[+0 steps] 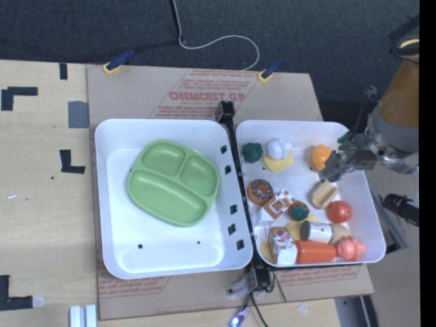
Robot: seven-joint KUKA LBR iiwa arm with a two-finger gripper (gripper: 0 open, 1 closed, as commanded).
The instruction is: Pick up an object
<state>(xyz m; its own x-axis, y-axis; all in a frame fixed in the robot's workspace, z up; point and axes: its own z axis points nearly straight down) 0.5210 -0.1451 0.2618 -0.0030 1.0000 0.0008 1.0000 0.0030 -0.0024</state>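
**End effector low over right bin, nothing visibly gripped**

Arm point(402, 107) reaches in from the right, orange band above the wrist. End effector point(332, 171) sits over the right bin point(360, 182), between the orange round toy point(320, 157) and the tan bread-roll piece point(323, 194). Dark fingers are blurred together; can't tell how far open they are, and no item is seen between them.

Right bin contents: green round item point(253, 152) and white-and-yellow toy point(278, 154) near the top, brown donut point(259, 191) left of centre, checkered red-white piece point(281, 203), small dark-green item point(298, 212), red tomato-like ball point(338, 212) just below the bread roll. Along the bottom wall: orange carrot-like piece point(315, 253), pink figure point(350, 248), a can-like item point(319, 232), all packed close.

Left bin point(109, 182) holds a green divided plate point(174, 182), lying flat, tilted diagonally. Both bins rest on cardboard point(197, 94) on the table point(41, 182).
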